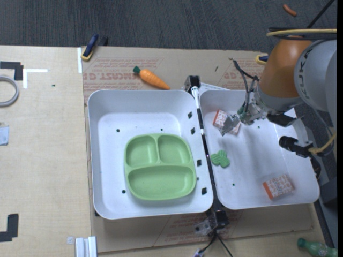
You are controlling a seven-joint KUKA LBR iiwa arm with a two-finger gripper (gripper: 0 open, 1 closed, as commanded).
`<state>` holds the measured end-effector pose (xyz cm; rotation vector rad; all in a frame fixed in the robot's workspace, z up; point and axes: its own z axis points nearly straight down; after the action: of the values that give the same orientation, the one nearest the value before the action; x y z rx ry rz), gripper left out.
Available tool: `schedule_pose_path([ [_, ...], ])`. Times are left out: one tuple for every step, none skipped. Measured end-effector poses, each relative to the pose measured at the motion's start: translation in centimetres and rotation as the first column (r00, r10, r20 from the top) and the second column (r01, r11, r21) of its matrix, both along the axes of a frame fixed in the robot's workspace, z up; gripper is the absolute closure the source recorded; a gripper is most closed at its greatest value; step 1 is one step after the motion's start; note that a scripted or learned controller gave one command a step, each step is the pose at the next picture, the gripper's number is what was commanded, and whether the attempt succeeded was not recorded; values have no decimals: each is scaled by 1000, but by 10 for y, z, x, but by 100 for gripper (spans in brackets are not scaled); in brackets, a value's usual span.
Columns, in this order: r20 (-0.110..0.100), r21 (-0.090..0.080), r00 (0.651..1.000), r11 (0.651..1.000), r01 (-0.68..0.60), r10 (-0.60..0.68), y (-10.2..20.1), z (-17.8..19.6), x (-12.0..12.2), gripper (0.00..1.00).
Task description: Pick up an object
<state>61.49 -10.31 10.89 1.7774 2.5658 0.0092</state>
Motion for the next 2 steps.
schedule_pose_path([
  [-19, 6, 999, 999, -45, 45, 84, 84, 32, 0],
  [-20, 6, 975, 975, -222, 222, 97, 83, -28, 0],
])
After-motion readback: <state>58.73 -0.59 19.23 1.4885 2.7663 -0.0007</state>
